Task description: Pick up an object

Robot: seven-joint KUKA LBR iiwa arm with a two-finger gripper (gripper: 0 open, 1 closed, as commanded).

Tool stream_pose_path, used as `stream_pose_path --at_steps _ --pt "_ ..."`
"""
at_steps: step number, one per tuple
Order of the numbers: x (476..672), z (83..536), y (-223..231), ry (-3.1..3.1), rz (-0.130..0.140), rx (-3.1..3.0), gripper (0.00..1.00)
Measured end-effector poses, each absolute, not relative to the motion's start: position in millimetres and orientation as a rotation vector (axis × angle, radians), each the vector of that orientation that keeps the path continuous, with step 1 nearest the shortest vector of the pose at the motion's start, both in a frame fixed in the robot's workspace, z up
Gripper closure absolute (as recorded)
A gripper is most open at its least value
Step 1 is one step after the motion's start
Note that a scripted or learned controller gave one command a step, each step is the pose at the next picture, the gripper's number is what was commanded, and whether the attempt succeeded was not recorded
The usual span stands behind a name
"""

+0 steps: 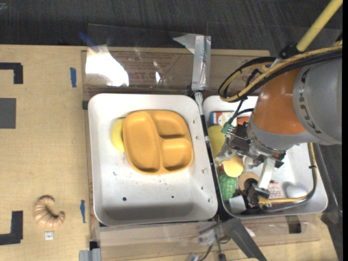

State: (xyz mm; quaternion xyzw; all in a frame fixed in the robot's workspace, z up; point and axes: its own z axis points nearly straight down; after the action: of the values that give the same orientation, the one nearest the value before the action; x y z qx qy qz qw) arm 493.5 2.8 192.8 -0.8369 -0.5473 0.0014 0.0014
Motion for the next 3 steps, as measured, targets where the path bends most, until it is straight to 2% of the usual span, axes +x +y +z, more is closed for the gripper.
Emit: stream_pose_path --at_steps 1,2,3 --pt "478.9 183 48 -1.163 0.005 -2.916 1.00" --pt "478.4 183 87 -0.567 0.006 -3.089 1.00" --pt "478.8 184 71 -0.470 0.007 -3.104 1.00"
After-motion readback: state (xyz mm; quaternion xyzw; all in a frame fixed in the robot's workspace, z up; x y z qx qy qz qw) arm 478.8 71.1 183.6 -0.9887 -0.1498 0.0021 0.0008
